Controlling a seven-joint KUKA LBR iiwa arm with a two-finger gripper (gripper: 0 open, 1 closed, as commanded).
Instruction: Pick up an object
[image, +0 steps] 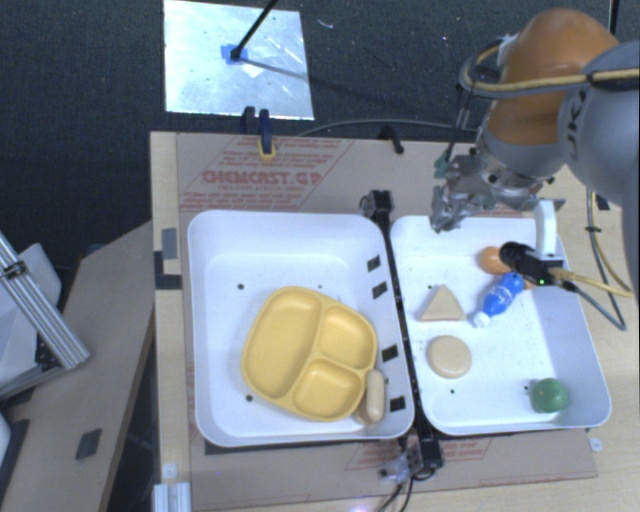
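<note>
Camera view: gripper (447, 214) above right bin's (580, 345) far edge; finger state unclear, nothing visibly held.

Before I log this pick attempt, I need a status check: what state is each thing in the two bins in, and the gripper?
Yellow divided plate: flat in left bin, compartments up.
Tan roll: lying against the plate's right corner.
Tan wedge: flat in right bin.
Round tan disc: flat in right bin.
Blue bottle: on its side.
Green ball: resting near front right corner.
Orange object: partly hidden.
Gripper: above right bin's back edge, holding nothing visible.
</note>
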